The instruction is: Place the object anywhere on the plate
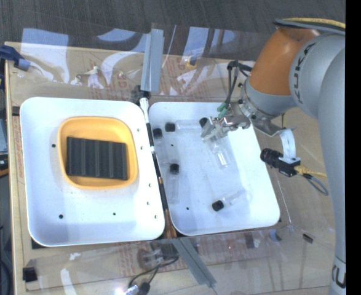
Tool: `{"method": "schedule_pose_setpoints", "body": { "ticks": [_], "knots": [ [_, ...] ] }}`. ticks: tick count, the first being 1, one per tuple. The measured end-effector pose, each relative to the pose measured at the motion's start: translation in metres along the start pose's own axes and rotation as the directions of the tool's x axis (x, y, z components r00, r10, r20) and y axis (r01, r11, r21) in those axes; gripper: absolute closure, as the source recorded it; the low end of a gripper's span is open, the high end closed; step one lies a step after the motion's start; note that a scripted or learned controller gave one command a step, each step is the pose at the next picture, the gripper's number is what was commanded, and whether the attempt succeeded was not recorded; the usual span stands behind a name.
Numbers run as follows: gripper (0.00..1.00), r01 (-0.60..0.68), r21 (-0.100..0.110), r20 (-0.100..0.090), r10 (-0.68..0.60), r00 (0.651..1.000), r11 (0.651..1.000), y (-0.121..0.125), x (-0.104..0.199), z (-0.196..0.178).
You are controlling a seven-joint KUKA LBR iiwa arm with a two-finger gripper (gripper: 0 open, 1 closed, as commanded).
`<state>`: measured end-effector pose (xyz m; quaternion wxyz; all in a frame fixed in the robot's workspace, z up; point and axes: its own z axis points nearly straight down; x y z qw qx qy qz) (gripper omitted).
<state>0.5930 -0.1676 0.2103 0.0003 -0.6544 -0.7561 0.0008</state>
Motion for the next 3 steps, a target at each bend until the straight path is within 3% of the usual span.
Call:
{"method": "schedule_pose_setpoints", "body": {
  "ticks": [1, 2, 3],
  "knots": [
    [1.00, 0.121, 0.003, -0.003, -0.121, 0.993, 0.993, -0.039, 0.086, 0.020],
    [1.00, 0.282, -0.001, 0.000, -0.282, 0.959, 0.959, 0.003, 0.136, 0.004],
    [0.00, 0.281, -0.001, 0.000, -0.281, 0.960, 0.960, 0.003, 0.135, 0.004]
  ]
}}
